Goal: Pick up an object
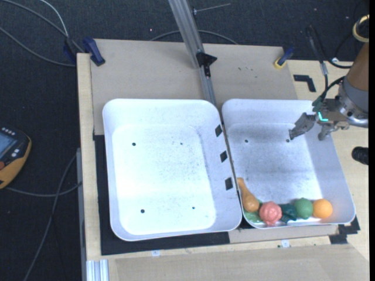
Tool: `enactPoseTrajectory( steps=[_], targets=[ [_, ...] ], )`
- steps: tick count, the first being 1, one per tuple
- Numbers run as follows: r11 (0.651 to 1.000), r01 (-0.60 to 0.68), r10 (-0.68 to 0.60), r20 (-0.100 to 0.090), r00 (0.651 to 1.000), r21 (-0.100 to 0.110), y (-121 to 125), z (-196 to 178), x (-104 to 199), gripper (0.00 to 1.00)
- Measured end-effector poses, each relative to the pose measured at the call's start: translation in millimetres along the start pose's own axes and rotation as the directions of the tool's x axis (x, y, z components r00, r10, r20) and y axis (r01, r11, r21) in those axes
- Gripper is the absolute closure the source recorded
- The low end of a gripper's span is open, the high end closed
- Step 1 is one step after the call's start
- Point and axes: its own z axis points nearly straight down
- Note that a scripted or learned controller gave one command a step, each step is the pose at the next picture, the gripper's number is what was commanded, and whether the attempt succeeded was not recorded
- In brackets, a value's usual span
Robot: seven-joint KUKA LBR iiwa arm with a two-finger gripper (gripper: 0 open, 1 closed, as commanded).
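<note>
Two white bins (164, 113) are looking like smooth, scuffed plastic, sitting on a matt wooden bench (146, 69); a metal rail (187, 22) is gleaming.

The arm (358, 81) is showing a grey body at the upper right corner of the right bin (275, 107), with an orange band curving across it and a paler tan section running below that. Its wrist is ending in a darker grey ring. A black cable is looping along the wrist's side nearest the bin. The gripper (310, 132) is sitting over the bin's upper right part, wearing dull grey metal, with a small teal light glowing on its body and two slim, dark-tipped fingers (299, 127) reaching from it.
</note>
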Motion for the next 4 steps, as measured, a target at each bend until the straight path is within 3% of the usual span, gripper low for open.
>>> enactPoseTrajectory(
  steps=[1,4],
  targets=[
    [1.000,0.000,0.000,0.000,1.000,0.000,0,0,0,0.00],
    [1.000,0.000,0.000,0.000,1.000,0.002,-4,130,-13,0.00]
  ],
)
